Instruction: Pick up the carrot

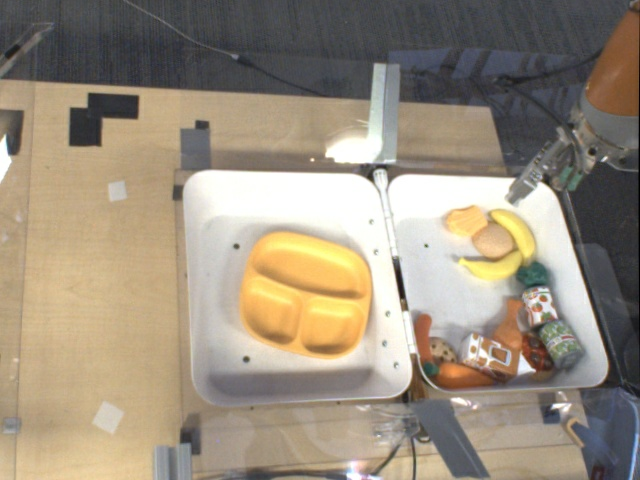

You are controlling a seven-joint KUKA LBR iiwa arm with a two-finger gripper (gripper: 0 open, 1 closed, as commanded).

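Hovering over the upper right corner of the right-hand shallow white bin (570, 230), my claw (528, 184) is hanging clear of everything inside it; I cannot tell from this view how it is set. My grey arm with its orange band (612, 78) is reaching in from the right.

The orange carrot (462, 374) is lying along the near edge of that right bin, at its lower left, well apart from my claw. It is resting just beside a small carton with a red and white label (487, 353), whose print is too small for me to read. Two small cans with printed labels (549, 325) are sitting at the bin's right side; their writing is also unreadable.

Further up the bin, a curved yellow banana (508, 249) is wrapping around a round tan piece (491, 239), with an orange-yellow chunk (462, 220) touching it on the left.

The left-hand shallow white bin (215, 268) is holding a yellow plastic tray with three compartments (305, 293), sitting slightly tilted in the middle. Both bins are resting side by side on the light wooden table (90, 308).
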